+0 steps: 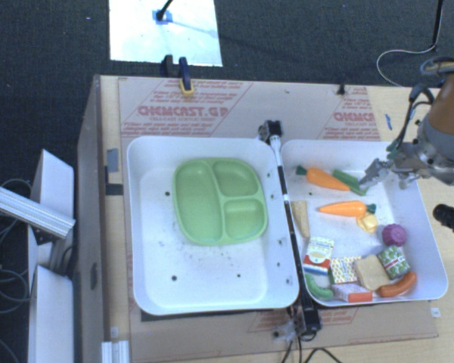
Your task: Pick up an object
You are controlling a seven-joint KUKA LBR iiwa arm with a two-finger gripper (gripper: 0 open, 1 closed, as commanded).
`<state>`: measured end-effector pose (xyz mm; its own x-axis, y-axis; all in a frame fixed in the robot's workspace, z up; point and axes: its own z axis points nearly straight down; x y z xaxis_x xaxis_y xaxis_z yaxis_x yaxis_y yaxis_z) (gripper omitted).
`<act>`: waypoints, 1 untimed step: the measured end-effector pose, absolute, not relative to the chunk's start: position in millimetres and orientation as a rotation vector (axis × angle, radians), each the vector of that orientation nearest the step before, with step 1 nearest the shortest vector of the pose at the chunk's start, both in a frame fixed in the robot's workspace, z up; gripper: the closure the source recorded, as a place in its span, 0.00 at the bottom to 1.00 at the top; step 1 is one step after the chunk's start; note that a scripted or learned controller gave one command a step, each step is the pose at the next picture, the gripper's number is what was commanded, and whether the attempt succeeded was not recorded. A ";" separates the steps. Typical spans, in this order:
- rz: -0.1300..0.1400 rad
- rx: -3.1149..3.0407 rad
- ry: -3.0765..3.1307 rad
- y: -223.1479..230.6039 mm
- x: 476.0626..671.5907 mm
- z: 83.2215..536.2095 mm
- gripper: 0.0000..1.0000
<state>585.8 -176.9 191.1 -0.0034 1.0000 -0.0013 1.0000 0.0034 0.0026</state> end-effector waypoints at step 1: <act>-0.003 2.223 2.223 -191.0 485.1 141.2 0.00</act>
<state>485.1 -191.0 141.2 0.0000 1.0000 -0.0004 1.0000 0.0000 -0.0026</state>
